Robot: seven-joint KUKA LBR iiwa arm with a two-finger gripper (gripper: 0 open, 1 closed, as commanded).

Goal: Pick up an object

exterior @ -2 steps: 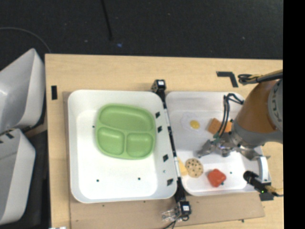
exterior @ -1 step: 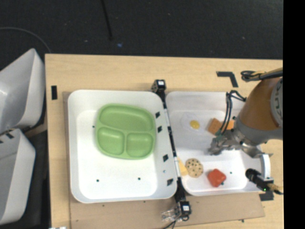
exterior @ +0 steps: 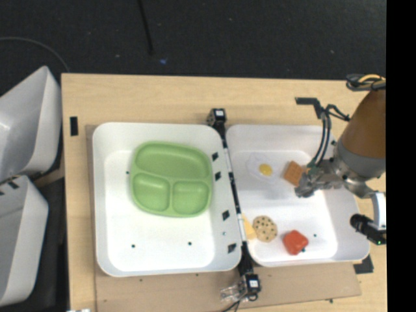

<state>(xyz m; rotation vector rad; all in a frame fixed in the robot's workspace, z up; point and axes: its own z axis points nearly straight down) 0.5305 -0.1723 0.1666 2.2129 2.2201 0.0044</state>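
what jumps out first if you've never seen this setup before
The big green divided plate lying in the left bin draws the eye first. Then the grey and orange arm over the right bin, its pincer down beside a brown toy, with a red one nearer the front.

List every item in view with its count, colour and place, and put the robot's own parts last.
bench: 1, light wood, under both bins
bins: 2, white, side by side; left bin, right bin
divided plate: 1, green, in the left bin
fried egg toy: 1, white with a yellow yolk, upper part of the right bin
brown block: 1, orange-brown, right bin, beside the gripper
cookie: 1, tan with dark spots, lower part of the right bin
red toy: 1, red, lower part of the right bin
arm: 1, grey with an orange band, reaching in from the right
gripper: 1, dark, low over the right bin
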